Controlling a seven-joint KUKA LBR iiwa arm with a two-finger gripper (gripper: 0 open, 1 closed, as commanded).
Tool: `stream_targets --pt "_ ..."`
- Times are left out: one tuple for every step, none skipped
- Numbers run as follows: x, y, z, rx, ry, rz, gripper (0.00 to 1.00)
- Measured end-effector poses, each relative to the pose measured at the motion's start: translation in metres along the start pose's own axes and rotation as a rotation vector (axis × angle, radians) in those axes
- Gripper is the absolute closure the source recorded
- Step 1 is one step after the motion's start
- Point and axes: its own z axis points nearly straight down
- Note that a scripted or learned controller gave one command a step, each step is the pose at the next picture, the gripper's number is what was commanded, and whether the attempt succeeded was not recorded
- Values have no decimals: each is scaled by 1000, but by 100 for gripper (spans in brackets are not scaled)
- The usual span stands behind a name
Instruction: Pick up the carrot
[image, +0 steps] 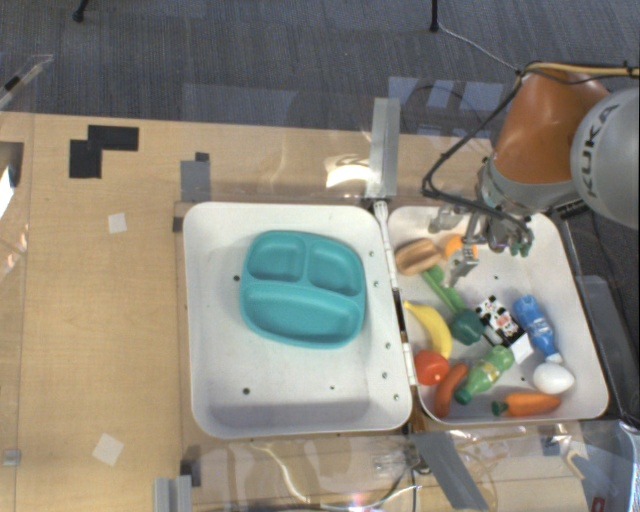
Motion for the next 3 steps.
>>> stream_targets --pt "-12 -22 51 0 15 76 0" --pt "-19 -21 34 4 -16 71 100" --pt "-15 -21 37 1 6 70 0"
